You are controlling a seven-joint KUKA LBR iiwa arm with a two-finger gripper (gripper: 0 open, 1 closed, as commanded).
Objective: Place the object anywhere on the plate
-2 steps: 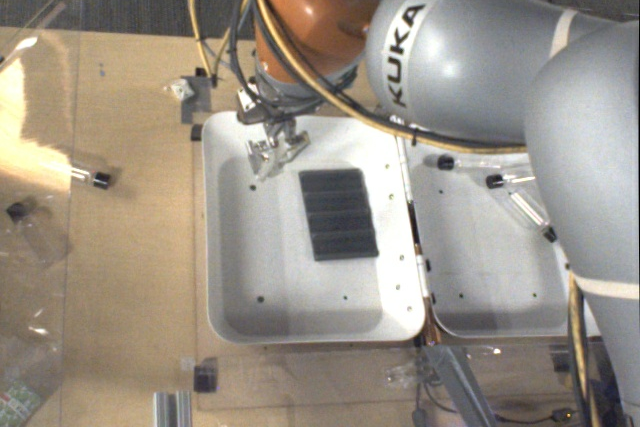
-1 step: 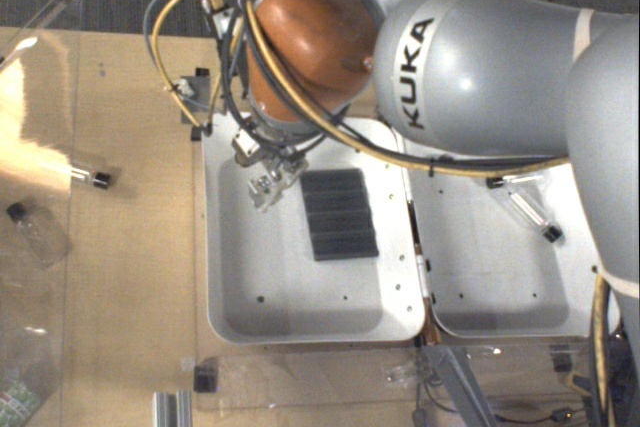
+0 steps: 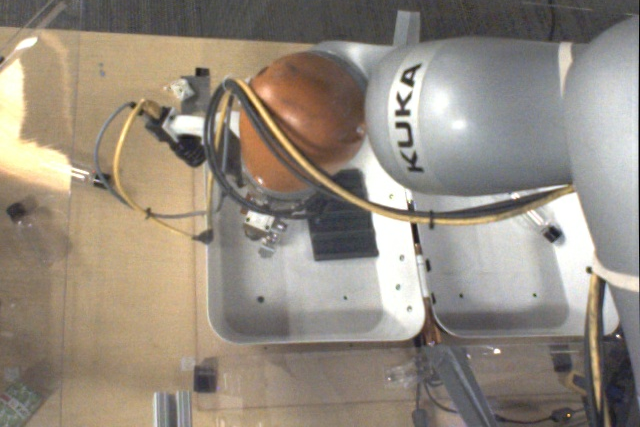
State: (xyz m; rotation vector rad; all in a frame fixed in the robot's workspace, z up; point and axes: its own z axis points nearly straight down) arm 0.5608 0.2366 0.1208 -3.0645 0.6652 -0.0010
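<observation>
Object to be placed is probably the black ribbed block (image 3: 342,227), lying flat on the floor of the view's left bin (image 3: 300,310), just beside the gripper (image 3: 263,229). Whether the gripper is open or closed I cannot tell, since the wrist hides it. The pick looks still in hand: next the gripper must centre over the block and close on it

Grey KUKA arm (image 3: 480,115) bore black lettering on its rounded casing; an orange band (image 3: 305,120) sat above the wrist, looped by black and yellow cables (image 3: 300,170).
</observation>
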